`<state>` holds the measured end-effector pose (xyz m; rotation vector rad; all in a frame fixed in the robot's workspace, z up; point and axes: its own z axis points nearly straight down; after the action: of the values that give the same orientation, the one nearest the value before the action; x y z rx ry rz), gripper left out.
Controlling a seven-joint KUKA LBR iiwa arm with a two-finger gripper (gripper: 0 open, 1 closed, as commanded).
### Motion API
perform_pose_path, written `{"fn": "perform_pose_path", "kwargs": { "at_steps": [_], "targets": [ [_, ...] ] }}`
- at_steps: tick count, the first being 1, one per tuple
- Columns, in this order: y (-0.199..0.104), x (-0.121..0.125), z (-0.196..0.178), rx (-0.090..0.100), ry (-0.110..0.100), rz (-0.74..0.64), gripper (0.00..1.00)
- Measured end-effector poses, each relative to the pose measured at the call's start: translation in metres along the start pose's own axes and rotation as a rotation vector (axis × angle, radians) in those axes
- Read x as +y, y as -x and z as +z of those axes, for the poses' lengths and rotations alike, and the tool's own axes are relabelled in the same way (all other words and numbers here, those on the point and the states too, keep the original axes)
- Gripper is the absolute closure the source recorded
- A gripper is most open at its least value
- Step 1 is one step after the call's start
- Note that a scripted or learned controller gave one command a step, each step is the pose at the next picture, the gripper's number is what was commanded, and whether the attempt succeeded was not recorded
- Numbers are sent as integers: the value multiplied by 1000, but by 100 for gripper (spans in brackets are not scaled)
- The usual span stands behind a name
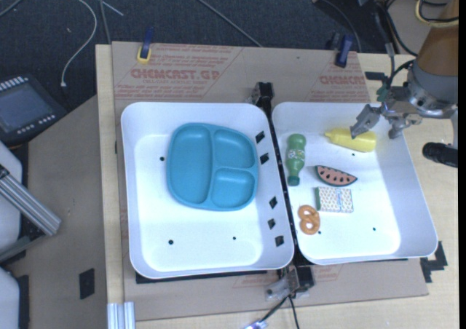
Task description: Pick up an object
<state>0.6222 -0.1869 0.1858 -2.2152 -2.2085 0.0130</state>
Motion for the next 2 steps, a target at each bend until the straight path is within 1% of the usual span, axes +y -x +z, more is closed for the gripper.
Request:
{"fn": "perform_pose_path", "kwargs": {
  "at_steps": [1,2],
  "targets": [
    [0,3,-9,-3,15,-3,0],
    [-3,6,33,-3,11,-5,0]
  ]
}}
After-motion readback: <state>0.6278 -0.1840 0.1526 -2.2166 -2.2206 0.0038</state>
